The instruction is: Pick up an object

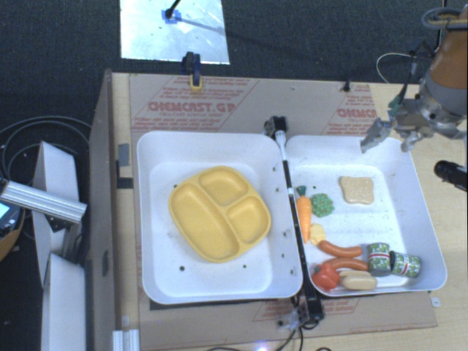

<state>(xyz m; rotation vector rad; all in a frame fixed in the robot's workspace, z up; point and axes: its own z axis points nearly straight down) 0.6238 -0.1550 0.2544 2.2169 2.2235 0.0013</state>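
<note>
The toast (357,189) lies flat and alone in the right bin (418,196), toward its 12 o'clock end, well apart from the broccoli (322,204) at its 9 o'clock and the crowded sausages (341,249) and cans (393,261) at 6 o'clock. That makes it the easiest pick. The gripper (390,137) hangs at the toast's 1 o'clock, over the bin's far rim, fingers spread and holding nothing. It should come in over the toast's middle, straddle its narrow sides, descend low, then close.
</note>
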